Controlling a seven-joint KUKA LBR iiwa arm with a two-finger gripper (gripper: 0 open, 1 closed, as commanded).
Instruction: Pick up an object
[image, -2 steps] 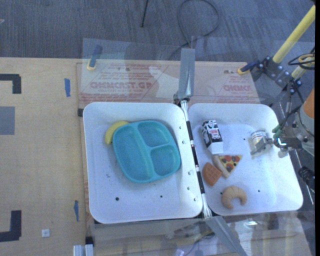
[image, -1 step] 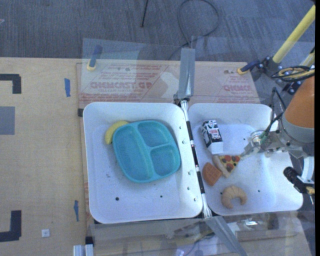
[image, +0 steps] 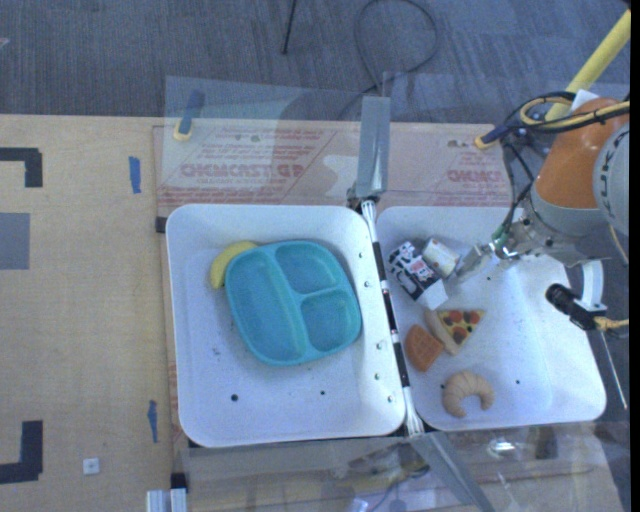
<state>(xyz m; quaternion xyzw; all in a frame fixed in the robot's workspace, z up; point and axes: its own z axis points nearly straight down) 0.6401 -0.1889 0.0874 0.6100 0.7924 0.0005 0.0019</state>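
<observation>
The right bin (image: 540, 380) holds a black-and-white carton (image: 412, 268), a pizza slice (image: 457, 325), an orange toast piece (image: 423, 348) and a croissant (image: 468, 392). A small white-and-grey object (image: 439, 254) lies against the carton's right side. My gripper (image: 478, 258) hangs low over the upper part of this bin, pointing left, with its tip just right of the white-and-grey object. From this angle I see nothing held in it.
The left bin (image: 200, 380) carries a blue divided plate (image: 292, 300) with a yellow banana (image: 224, 262) partly tucked under its upper left edge. A metal divider (image: 375, 160) runs above the gap between the bins. Cables and the orange-banded arm (image: 575, 175) crowd the upper right.
</observation>
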